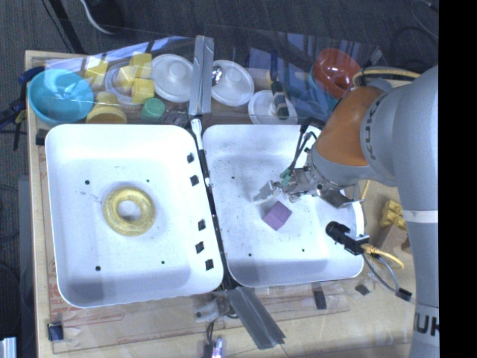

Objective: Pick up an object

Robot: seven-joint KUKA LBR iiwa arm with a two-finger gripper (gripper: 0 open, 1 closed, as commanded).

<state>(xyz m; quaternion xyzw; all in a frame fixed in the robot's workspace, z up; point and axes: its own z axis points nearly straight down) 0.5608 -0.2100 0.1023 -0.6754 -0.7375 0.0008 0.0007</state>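
Purple cube in right bin, just below pincer; pincer spread, pinching nothing.

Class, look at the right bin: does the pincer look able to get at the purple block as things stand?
Probably yes. The pincer hangs just above the purple block in the right bin, and nothing lies between them or crowds the block.

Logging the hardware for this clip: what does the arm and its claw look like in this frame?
The arm is a thick, rounded grey body with a glossy orange band above the wrist. White lettering shows on it near the frame's bottom right. The claw is a small metallic grey assembly with greenish parts at its base. Dark cables run along the wrist, and a black cylindrical fitting with a yellowish cable sits below.
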